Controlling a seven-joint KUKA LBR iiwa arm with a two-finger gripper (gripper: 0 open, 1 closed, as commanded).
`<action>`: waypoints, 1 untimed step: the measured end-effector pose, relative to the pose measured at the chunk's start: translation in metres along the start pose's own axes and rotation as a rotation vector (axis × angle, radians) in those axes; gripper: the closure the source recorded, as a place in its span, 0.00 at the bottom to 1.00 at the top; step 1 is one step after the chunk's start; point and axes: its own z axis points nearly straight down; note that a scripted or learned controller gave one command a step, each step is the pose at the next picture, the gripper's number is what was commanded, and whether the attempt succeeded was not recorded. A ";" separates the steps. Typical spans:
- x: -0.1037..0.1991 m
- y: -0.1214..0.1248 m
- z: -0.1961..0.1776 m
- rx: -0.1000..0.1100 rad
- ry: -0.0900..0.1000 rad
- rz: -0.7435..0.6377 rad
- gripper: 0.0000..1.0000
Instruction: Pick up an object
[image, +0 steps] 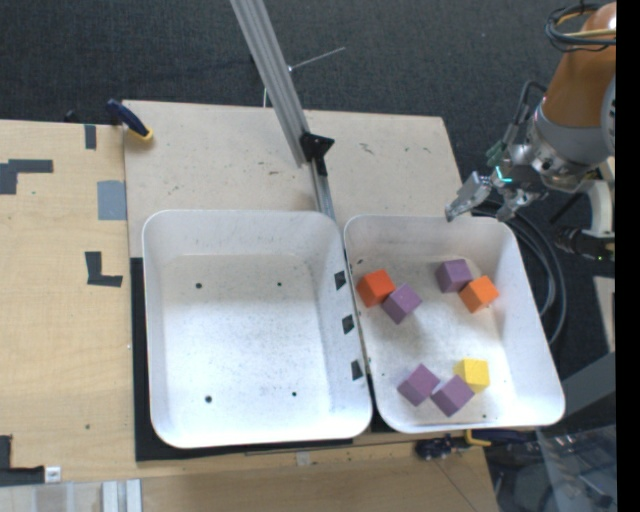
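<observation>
The right bin holds several small cubes. An orange cube touches a purple cube near the bin's left wall. Further right, a purple cube sits against another orange cube. Near the front lie two purple cubes and a yellow cube. My gripper hangs above the bin's far rim, beyond the cubes, open with nothing between its fingers.
The left bin stands beside the right one. A slanted metal rail ends at a black bracket behind the bins. A blue and yellow clamp lies far left. Black cables hang right of the right bin.
</observation>
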 end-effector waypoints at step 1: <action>0.000 0.001 -0.003 -0.004 -0.003 -0.001 0.00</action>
